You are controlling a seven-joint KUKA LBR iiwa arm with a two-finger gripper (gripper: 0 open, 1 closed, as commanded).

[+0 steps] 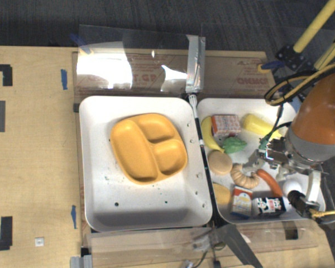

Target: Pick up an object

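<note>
My gripper [257, 161] hangs low over the middle of the right bin [251, 106], reaching in from the right under the grey and orange wrist. Its tip sits just above a tan twisted pastry [244, 177] and the upper end of an orange sausage-like piece [269, 182]. A beige egg-shaped object [219, 162] and a green leafy toy [233, 146] lie just left of it. Nothing is visibly held.
The right bin also holds a banana [208, 137], a red and white box [225, 124], a yellow object [257, 124], a yellow wedge [221, 195], a small carton [242, 201] and a black and white carton [269, 206]. A yellow divided plate [148, 147] lies in the left bin [95, 166].
</note>
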